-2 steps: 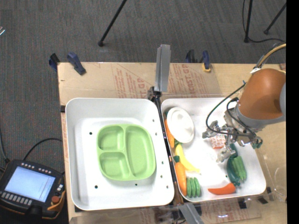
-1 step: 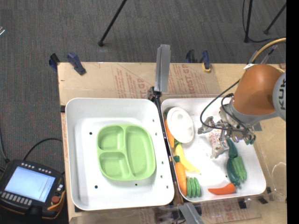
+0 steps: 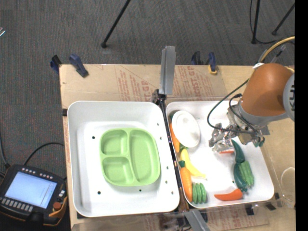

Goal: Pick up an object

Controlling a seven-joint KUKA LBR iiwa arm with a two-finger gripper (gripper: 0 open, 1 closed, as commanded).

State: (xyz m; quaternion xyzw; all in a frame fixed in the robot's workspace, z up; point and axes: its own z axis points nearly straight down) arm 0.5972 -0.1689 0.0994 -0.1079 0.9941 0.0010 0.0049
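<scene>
Teach pendant [image 3: 30, 191] sits nearest, far left of the pincer [image 3: 222, 141]. Left bin [image 3: 77, 129] holds a green divided plate [image 3: 130, 157]. Right bin [image 3: 267, 177]: white plate [image 3: 186, 128] just left of pincer, green pepper [image 3: 243, 170] and red chili [image 3: 229, 195] below it. Pincer state: cannot tell. Judging approach step; next needs closing on one item. Bench printing unreadable.

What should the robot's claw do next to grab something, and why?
Probably go straight down a little. The claw hangs over the right bin, just above a small red and white thing lying on the bin floor. Nothing can be seen between its fingers yet, so lowering onto that thing looks like the shortest way to a grab.
</scene>
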